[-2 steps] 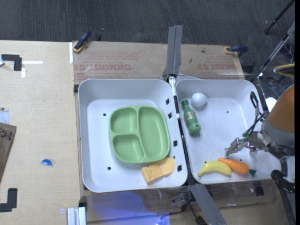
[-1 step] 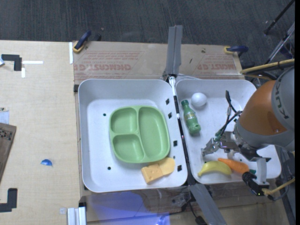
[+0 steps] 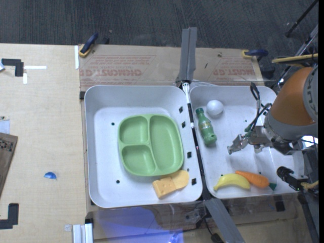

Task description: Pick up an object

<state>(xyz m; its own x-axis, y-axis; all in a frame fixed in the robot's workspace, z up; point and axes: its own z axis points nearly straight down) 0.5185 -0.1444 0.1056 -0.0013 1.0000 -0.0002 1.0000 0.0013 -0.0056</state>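
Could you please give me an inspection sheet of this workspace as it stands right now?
Surface: left bin and right bin sit side by side on the bench.
Job's things: green bottle, white ball, banana and carrot in the right bin.
Clutter: green divided plate and cheese wedge in the left bin.
Grippers: gripper hangs over the right bin, holding nothing; finger state unclear.
Cables: dark cable by the wrist.
Surroundings: cardboard sheet behind the bins, dark carpet beyond.
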